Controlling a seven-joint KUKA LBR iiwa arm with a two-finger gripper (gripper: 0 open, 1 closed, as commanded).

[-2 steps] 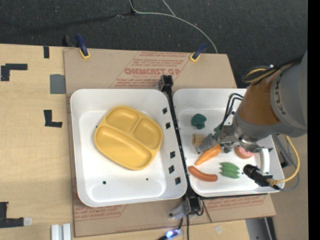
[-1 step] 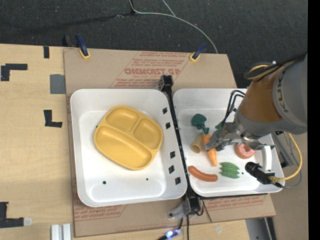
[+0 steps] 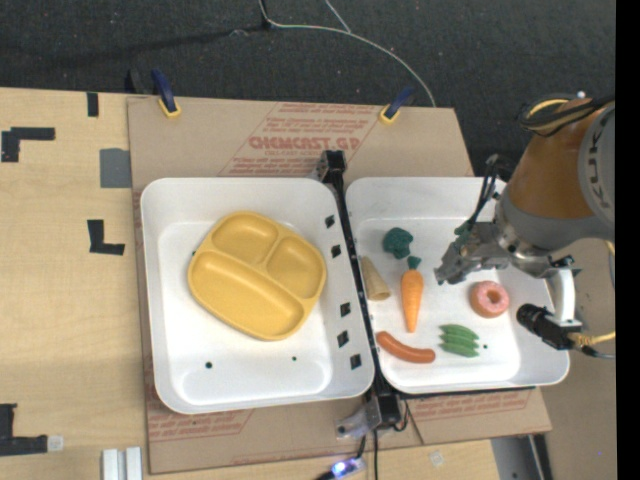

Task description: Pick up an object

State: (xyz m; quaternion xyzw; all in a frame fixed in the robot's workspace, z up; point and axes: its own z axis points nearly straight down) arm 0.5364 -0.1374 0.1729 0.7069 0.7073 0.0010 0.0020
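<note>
Camera view, one look from above: two white bins sat side by side on the bench, the left bin (image 3: 160,298) bearing a yellow divided plate (image 3: 258,273), the right bin (image 3: 530,368) bearing the small food pieces. In the right bin lay a green broccoli (image 3: 398,241) toward the back, a tan piece (image 3: 374,280) by the dividing wall, an orange carrot (image 3: 411,299) running front to back in the middle, a red sausage (image 3: 405,347) near the front, green pods (image 3: 459,339) just right of it, and a pink donut (image 3: 489,299) toward the right. The arm (image 3: 560,183) reached in from the right and its gripper (image 3: 450,268) hung low over the bin, between carrot and donut, nearer the carrot's top end and apart from both. Nothing showed between the fingertips; whether the claw stood open or closed could not be told from this angle, the tip being a dark cluster. Judged step: the approach, with no object picked yet and none lifted off the bin floor. The carrot looked the nearest candidate, the donut next. The next move would call for settling over one piece, jaws straddling its narrow width, then a straight descent and a close. Risk judged: a glancing touch rolling the carrot aside.
</note>
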